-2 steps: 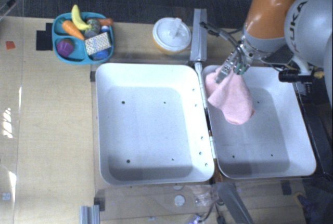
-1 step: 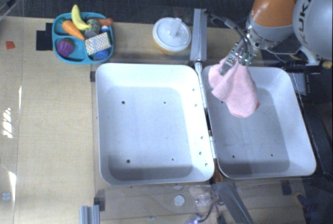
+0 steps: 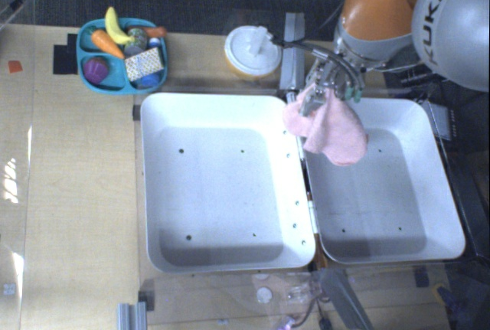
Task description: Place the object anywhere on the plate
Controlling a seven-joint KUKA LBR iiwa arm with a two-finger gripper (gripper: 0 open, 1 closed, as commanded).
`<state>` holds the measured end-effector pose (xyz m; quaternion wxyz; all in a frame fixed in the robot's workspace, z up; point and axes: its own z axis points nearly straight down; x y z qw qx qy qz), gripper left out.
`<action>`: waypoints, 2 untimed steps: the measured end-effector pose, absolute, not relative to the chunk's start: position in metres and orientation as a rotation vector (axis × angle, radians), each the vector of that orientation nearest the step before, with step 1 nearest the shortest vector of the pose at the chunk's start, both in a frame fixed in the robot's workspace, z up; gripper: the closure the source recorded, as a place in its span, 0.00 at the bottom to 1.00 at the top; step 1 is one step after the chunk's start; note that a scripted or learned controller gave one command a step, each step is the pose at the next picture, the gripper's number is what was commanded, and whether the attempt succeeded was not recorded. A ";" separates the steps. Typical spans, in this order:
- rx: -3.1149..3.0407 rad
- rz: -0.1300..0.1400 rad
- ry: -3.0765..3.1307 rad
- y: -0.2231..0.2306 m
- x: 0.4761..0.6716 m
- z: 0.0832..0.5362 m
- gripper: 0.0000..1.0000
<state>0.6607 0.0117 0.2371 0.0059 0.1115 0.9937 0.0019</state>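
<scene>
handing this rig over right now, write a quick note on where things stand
Gripper: shut on the pink cloth, held up over the seam between the two bins, at the right bin's upper left corner. The cloth hangs loose below the fingers.
Plate: the blue divided plate sits on the bench beyond the left bin's far left corner, already holding toy food. A white lidded cup stands between it and the arm.
Done: cloth picked up.
Left: carry it left across the bench to the plate and release it there.
</scene>
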 end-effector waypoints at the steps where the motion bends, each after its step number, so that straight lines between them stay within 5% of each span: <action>1: 0.001 0.007 3.128 0.067 0.664 0.244 1.00; 2: 0.000 0.006 3.133 0.125 0.655 0.230 1.00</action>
